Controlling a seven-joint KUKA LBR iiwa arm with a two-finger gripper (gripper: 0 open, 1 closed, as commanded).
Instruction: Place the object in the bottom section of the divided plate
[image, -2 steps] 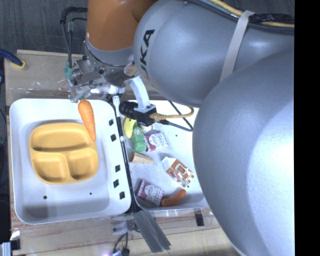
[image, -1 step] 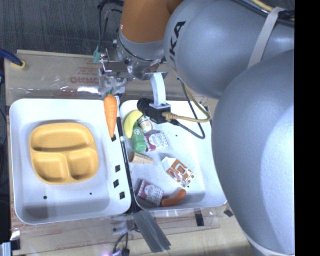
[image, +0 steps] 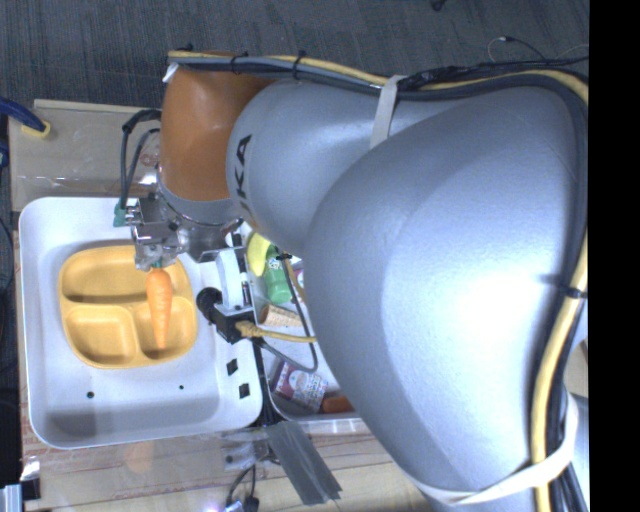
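The grey arm (image: 440, 280) looms closest, swallowing the whole right side of the frame, its orange band (image: 200, 130) up at top centre. Below it at left sits the white bin (image: 120, 410), and inside that the yellow divided plate (image: 100, 320) with 3 sections. The gripper (image: 155, 255) hangs over the plate's right rim, and an orange carrot (image: 160, 305) stands straight down from its tip, top end at the fingertips, lower end reaching the plate's right-hand compartment. Whether the claw is pinching it or already spread, I can't tell; the wrist hides the fingers. Risk now, I'd say: the carrot is long and tapered, so it could tip across the divider ridge or roll over the rim if dropped off-centre.
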